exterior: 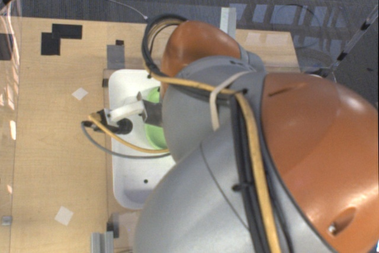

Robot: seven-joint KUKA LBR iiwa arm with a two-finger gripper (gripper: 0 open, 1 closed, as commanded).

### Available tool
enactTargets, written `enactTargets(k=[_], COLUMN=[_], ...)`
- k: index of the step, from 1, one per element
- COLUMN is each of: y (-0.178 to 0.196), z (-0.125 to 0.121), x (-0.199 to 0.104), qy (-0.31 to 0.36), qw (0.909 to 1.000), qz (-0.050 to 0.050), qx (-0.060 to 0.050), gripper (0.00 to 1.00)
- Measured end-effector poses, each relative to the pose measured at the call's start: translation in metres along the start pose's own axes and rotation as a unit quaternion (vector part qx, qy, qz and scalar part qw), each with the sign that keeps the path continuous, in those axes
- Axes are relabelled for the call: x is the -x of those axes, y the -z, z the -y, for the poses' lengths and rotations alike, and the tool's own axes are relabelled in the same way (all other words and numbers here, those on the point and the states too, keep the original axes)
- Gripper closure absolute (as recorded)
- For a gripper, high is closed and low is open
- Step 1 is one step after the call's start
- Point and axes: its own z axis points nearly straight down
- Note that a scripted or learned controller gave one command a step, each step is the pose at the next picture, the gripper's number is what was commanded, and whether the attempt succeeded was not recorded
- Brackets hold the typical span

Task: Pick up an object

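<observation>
My arm fills most of the camera view, its grey and orange body reaching in from the right over the white bin (127, 183). The gripper (149, 111) hangs low in the bin's upper half, mostly covered by the wrist. A green object (155, 134) lies in the bin right under and beside the gripper, only partly visible. Whether the gripper touches it is hidden by the wrist.
The wooden bench (47, 145) spreads to the left with black markers (59, 37) near its far edge and small pale tags (79, 93). A grey bracket (115, 56) stands at the bin's far corner. The arm covers the right side of the bench.
</observation>
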Motion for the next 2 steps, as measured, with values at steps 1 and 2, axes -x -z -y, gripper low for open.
enactTargets(k=[1,2], y=[0.076,-0.107], z=[0.003,0.003], x=[0.010,0.014], qy=[0.206,0.254], qw=[0.9786,0.9673], qz=[-0.001,0.001], qx=[0.001,0.000], gripper=[1.00,1.00])
